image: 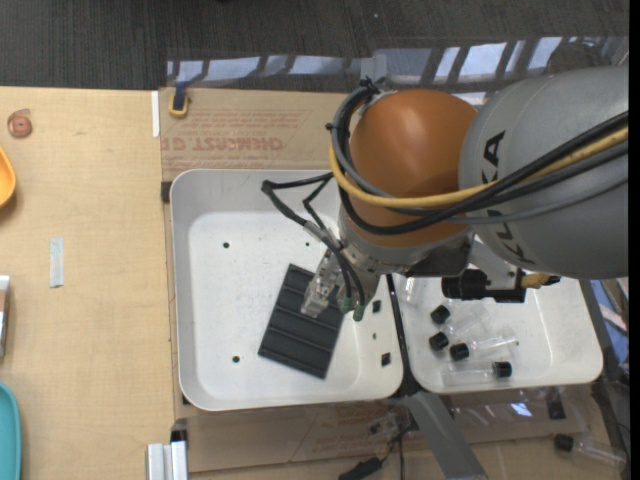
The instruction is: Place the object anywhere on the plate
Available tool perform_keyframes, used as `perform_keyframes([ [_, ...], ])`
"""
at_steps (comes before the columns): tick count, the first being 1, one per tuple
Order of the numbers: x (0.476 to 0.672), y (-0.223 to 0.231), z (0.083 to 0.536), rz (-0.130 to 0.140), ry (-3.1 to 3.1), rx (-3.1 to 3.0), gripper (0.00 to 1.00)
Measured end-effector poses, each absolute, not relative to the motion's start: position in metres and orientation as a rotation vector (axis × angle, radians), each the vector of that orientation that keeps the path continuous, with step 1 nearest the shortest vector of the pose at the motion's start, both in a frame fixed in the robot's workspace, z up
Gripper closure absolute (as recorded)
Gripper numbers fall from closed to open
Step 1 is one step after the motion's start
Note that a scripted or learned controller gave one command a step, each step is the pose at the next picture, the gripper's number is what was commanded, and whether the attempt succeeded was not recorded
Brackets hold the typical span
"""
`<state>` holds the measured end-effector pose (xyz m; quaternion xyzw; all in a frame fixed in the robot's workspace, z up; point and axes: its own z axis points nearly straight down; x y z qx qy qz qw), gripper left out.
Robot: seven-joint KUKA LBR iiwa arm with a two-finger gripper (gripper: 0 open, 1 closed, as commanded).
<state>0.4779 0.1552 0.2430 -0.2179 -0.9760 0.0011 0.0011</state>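
Two shallow white bins sit side by side on your bench, and the grey arm with its orange band (415,153) reaches in from the right, covering much of the seam between them. In the left white bin (205,268) you will find a flat black ribbed rectangular plate (295,328), lying tilted, its long axis running from the bin's centre toward the near edge, closer to the right wall than the left. Your two-finger gripper (322,293) hangs directly over the plate's upper right part, with something pale and translucent at its tip; you cannot tell from this view whether the fingers are spread or closed, nor whether that pale piece is held. Just beside the gripper there is a small green spot (357,312), too small to identify. A few tiny dark marks dot the left bin's floor near its corners.

In the right white bin (560,368) lie several clear plastic tubes with black caps (470,343), scattered across the bin's middle and near edge, some touching each other. A brown cardboard sheet (240,133) lies along the far edge of the left bin. Left of the bins stretches a pale wooden surface (80,268).
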Motion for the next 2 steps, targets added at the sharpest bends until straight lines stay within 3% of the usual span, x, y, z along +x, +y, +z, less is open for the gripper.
perform_keyframes([
  [1,0.479,0.137,0.302,0.001,-3.075,-0.651,1.0],
  [2,0.478,0.176,0.268,0.002,-3.137,-0.142,1.0],
])
